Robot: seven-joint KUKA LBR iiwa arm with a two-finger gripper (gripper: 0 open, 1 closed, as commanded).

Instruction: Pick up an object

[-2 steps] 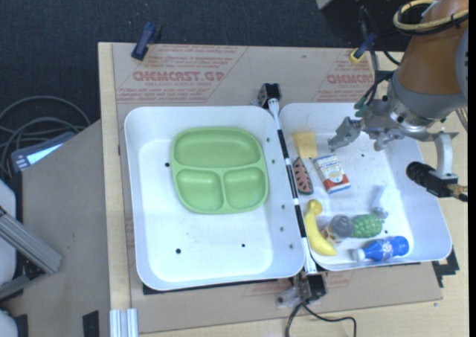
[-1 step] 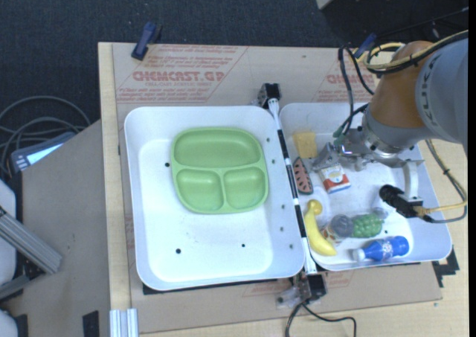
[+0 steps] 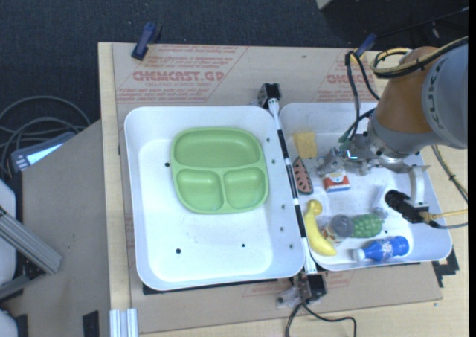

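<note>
Gripper (image 3: 343, 158) low in right bin (image 3: 416, 254), grasp state unclear, red-and-white carton (image 3: 337, 181) just below it, banana (image 3: 317, 230) farther off.

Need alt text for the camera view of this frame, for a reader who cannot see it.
A grey arm with an orange band reaches from the right over the right white bin, which holds a yellow banana, green grapes, a blue-capped bottle and other small items. The left white bin holds a green divided plate.
</note>
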